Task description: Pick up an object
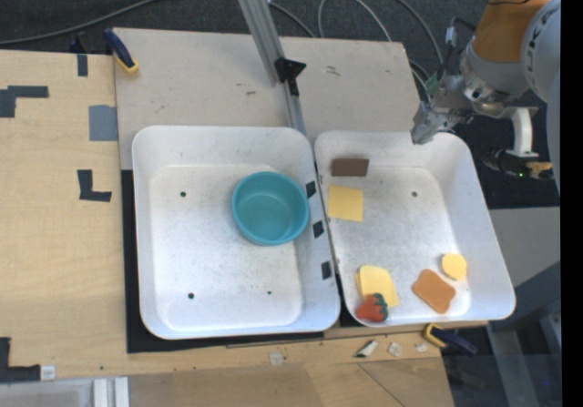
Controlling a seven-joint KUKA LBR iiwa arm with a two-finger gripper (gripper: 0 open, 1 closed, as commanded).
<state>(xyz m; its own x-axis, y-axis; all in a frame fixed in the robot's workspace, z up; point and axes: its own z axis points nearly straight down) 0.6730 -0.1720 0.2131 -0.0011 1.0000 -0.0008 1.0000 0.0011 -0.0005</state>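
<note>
Two bins, gripper at the far rim

Gripper [426, 130] hangs over the right bin [483, 214] back edge; its tip is too small and blurred to read. Brown block [350, 167], yellow slice [345, 203] and strawberry [372, 309] lie inside. No legible writing.

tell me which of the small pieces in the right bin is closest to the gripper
The brown block at the bin's far edge; the gripper hangs above the far right corner, and the yellow and orange pieces lie nearer the camera.
</note>
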